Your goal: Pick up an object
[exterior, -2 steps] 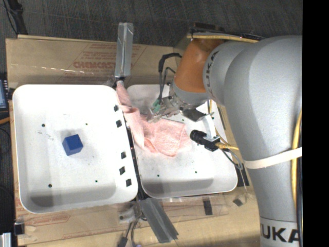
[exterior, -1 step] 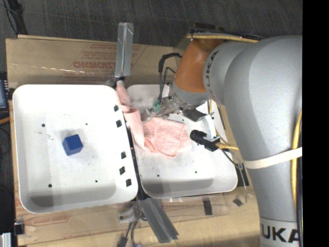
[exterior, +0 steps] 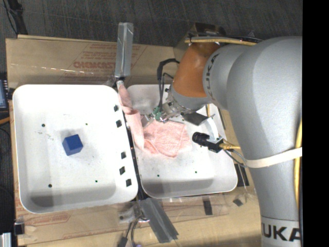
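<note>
A blue cube (exterior: pixel 72 144) sits in one white bin (exterior: pixel 31 184); a pink cloth (exterior: pixel 163 138) in the other (exterior: pixel 180 184).

Two white bins (exterior: pixel 31 138), one blue cube (exterior: pixel 72 144), one pink cloth (exterior: pixel 164 138).

Arm (exterior: pixel 257 117) covers right bin (exterior: pixel 180 187) far corner and right wall. Gripper (exterior: pixel 162 113) fingers too small, cluttered to read. Pink cloth (exterior: pixel 164 138) upper edge hidden under gripper. Arm base cut off at bottom edge.
</note>
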`<state>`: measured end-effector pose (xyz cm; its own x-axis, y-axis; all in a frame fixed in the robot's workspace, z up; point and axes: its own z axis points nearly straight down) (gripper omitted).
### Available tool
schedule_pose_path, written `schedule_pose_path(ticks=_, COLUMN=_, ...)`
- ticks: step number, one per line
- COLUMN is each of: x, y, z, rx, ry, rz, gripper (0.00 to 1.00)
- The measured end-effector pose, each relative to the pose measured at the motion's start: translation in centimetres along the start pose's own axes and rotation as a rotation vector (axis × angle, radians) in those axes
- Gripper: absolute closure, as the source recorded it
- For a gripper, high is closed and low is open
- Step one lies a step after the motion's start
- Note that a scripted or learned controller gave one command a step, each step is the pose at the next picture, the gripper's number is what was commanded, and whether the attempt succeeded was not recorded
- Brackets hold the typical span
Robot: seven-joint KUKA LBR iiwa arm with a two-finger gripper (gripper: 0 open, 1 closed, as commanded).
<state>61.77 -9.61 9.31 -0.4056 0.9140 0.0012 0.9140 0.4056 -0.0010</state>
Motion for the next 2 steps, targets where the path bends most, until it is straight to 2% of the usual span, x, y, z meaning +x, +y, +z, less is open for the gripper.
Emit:
schedule_pose_path(ticks=1, x=0.0, y=0.0, z=0.0, rx=0.000, ry=0.000, rz=0.000, gripper=0.00)
schedule_pose_path(ticks=2, x=0.8, y=-2.0, z=0.1, rx=0.001, ry=0.000, rz=-0.223, gripper=0.00)
